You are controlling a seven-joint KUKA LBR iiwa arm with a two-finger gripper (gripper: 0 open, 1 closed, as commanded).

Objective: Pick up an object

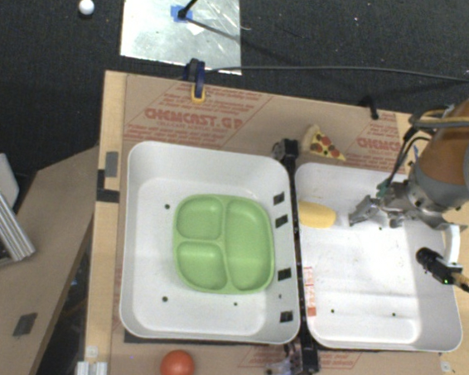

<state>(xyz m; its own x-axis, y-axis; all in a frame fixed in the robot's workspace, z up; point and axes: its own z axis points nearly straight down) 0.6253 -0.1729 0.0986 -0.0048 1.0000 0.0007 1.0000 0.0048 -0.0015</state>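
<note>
A pale yellow object [316, 215] lies at the left side of the right white bin [370, 322], close to the divider. My gripper [363, 213] hangs over the upper part of that bin, just right of the yellow object and apart from it. Its dark fingers [357, 214] point left and look spread, with nothing between them. The grey arm with its orange band [464, 140] comes in from the right.
The left white bin [144, 215] holds a green divided plate [223, 244]. A pizza-slice toy [324, 144] lies on the board behind the bins. A red-orange ball [176, 367] sits in front of the left bin. Cables run along the right bin's edge.
</note>
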